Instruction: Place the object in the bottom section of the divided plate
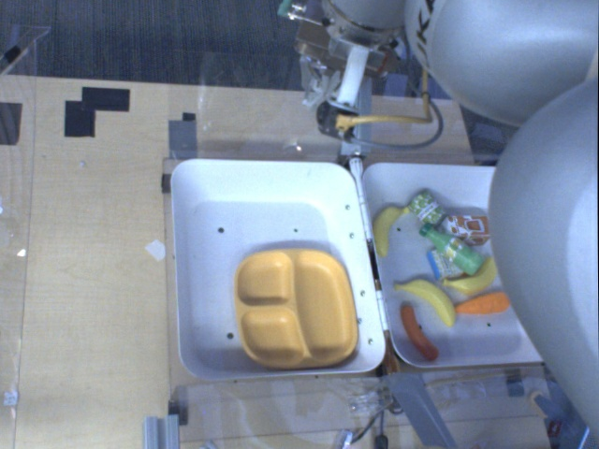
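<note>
Partly behind arm [524,54]: right bin [468,344], orange item [479,304]; divided plate [323,297] fully visible.

**Pale Bench, Dark Carpet**

A pale wooden bench [84,279] filled most of the view under even, soft light. Beyond its far edge lay a dark blue-grey carpeted floor [140,17]. Black stepped tape marks [94,108] sat on the bench's far left part, and a small white scrap [154,249] lay nearer. A clear plastic panel [19,54] stood along the left edge. Grey metal brackets [182,137] sat at the corners of two white bins, the left bin [182,279] touching the right bin [449,181].
</note>
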